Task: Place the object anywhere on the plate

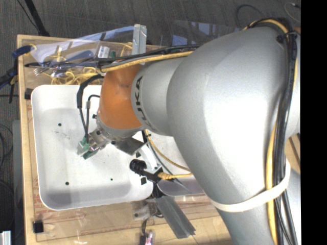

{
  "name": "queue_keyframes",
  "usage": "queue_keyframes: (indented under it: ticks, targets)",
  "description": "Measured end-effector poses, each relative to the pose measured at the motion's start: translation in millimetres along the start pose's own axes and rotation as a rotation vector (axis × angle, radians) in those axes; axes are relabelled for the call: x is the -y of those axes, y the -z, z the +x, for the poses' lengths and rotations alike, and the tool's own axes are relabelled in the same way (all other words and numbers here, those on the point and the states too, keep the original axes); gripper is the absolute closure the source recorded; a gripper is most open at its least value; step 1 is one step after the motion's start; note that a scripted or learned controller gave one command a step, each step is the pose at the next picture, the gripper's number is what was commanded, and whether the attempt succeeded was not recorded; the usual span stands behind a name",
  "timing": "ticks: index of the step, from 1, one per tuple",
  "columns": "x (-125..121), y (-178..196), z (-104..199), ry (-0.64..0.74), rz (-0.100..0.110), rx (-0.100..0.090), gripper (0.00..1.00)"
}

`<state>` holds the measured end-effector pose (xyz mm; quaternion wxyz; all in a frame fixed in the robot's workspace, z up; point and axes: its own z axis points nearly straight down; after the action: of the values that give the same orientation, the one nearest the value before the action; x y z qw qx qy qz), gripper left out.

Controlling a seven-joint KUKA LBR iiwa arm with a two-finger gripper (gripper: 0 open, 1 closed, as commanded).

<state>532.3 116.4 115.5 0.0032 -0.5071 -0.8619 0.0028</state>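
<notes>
The white left bin (61, 188) lies on the wooden bench. My grey arm with its orange band (120, 103) reaches over it from the right and hides most of the right side of the bench. My gripper (86, 148) hangs low over the middle of the left bin. A small green and white piece (83, 146) shows at its tip, just above the bin floor. Whether that piece is a held object or part of the gripper, I cannot tell.
Yellow wires, black cables and clear plastic (71, 60) are heaped along the back edge of the bench. A black connector with a cable (138, 166) hangs under the wrist. A grey metal bracket (171, 216) sits at the front edge.
</notes>
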Motion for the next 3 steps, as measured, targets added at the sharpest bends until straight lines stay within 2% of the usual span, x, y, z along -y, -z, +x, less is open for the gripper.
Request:
queue_keyframes:
  ticks: [1,2,3]
  targets:
    - [56.3,75.4,-1.5,0.011,-0.005,0.001,1.0]
    - [63.5,126.8,1.8,0.187,-0.007,0.004,1.0]
    - [43.5,21.9,40.5,0.288,-0.001,0.001,1.0]
